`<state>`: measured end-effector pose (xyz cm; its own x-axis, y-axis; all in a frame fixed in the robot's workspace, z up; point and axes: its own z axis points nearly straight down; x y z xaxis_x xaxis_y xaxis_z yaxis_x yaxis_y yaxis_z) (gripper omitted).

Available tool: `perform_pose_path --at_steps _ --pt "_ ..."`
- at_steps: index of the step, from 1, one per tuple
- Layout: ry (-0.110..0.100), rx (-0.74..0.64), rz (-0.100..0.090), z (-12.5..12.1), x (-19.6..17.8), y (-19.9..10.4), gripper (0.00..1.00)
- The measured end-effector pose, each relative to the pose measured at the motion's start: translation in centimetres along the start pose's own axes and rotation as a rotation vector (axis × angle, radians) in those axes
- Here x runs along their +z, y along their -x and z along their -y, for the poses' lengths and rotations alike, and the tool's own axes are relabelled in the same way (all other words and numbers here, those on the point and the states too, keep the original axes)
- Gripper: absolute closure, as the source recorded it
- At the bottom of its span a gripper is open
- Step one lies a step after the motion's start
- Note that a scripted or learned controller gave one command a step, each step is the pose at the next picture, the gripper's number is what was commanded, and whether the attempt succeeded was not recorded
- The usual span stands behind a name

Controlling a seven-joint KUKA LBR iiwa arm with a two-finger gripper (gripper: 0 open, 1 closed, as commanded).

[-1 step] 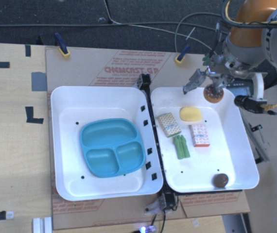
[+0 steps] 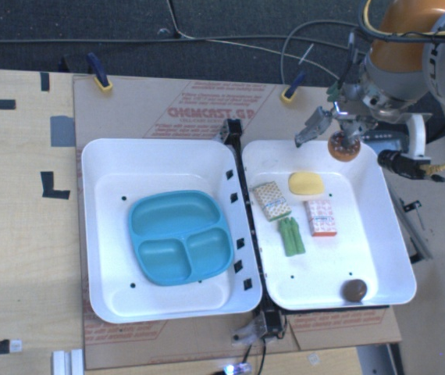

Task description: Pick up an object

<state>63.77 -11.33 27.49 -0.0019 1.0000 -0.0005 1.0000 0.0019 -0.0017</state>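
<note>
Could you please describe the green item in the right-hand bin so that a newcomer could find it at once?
Start at the right bin, the one without the blue tray. Near its middle lies a green piece, just below the patterned pad and left of the red-and-white box. It is the one green thing there, long and narrow.

Even, fairly bright overhead light, white bins [image 2: 97,233] near blown out w/ mild glare, soft short shadows, slightly soft focus, low res overall.
</note>
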Motion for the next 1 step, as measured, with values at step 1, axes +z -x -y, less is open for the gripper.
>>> perform_pose_path --at_steps 1 --pt "-0.004 0.000 0.000 0.50 4.98 -0.88 0.00"
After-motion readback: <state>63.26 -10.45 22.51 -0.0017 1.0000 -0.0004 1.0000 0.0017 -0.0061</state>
